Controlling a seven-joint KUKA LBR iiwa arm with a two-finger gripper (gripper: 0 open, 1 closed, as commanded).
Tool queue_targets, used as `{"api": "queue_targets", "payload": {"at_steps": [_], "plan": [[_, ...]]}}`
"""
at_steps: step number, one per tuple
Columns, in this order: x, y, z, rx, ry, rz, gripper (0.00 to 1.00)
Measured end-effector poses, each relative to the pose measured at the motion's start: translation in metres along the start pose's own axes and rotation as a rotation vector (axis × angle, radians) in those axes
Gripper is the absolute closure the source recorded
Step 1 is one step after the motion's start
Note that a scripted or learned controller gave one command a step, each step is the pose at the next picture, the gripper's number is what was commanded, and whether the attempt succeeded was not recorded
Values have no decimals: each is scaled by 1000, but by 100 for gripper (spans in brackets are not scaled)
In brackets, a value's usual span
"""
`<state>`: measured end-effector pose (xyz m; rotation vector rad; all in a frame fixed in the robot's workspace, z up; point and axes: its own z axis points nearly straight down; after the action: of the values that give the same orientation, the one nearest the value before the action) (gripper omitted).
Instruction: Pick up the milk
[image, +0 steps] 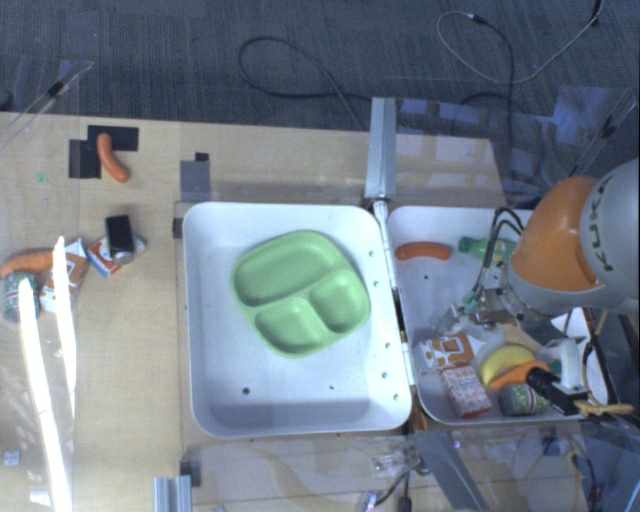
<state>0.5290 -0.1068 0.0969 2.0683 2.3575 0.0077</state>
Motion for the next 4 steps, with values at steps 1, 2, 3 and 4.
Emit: {"api": "queue_targets", "payload": {"at_steps": [1,2,3,4], "plan": [[-4,-26,6,-13,-5,-286,0],[21,-33,6,-13,-8,-323,0],[23,-30,-5,-18,-5,-327,100],[23,-30,-5,-17,-5,-327,0]]}}
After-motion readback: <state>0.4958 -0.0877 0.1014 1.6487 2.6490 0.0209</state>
